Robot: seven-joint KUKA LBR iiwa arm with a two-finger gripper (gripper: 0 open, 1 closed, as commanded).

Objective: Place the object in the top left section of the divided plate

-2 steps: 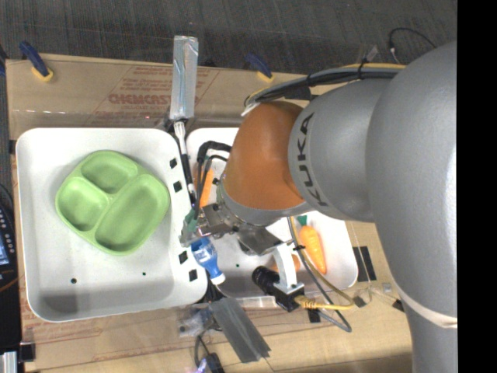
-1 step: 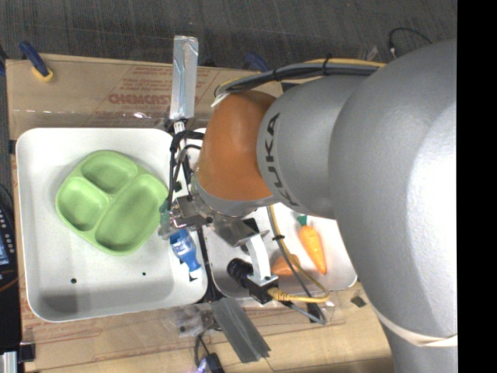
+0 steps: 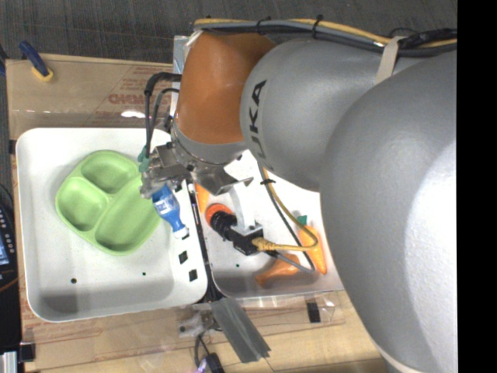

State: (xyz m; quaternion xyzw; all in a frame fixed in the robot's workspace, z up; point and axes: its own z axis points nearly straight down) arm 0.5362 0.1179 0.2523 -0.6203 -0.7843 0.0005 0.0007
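Smooth, glossy green divided plate (image 3: pixel 105 202), rounded and moulded into three shallow hollows, lying in the middle of the left bin (image 3: pixel 46 286), nearer its far edge than its near one. Matte white plastic for that bin, with rounded corners and a few small dark marks on its floor. Small blue object (image 3: pixel 168 210) with a pale patch, slim and tilted, close to the left bin's right wall and just beside the plate's right rim, directly under the gripper (image 3: pixel 159 179). Cannot tell whether the gripper is apart, together or clamped on the blue object, as metal parts and black cables crowd it. Broad grey arm (image 3: pixel 349 130), satin-smooth, with a shiny orange band (image 3: pixel 217 84). In the right bin (image 3: pixel 233 282), orange pieces (image 3: pixel 283 270) near its front edge. Beneath the bins, brown printed cardboard (image 3: pixel 78 84); beyond, dark ribbed flooring (image 3: pixel 93 6).
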